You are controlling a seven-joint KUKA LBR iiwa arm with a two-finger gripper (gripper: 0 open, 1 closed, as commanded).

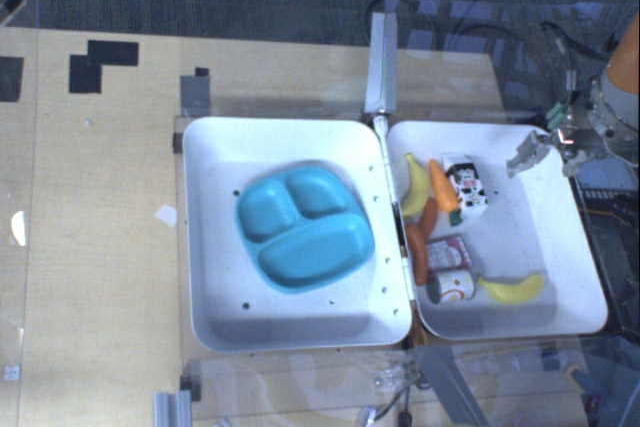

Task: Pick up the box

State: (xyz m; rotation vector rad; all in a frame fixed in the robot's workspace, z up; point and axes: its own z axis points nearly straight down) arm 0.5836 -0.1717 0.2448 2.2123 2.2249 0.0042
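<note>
One fixed camera looked down on the bench (100, 215) from above at a slant, facing toward the bench's far edge, where dark carpet showed beyond the top of the frame. It stood far enough back to take in both white bins whole: the left bin (200, 315) near the middle of the frame, the right bin (580, 305) toward the right edge. The arm (615, 105) entered at the right edge, by the right bin's far right corner.

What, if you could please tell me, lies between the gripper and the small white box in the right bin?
In the camera view, only bare white bin floor lies between the gripper and the small white printed box; the orange carrot sits on the box's far side.
</note>
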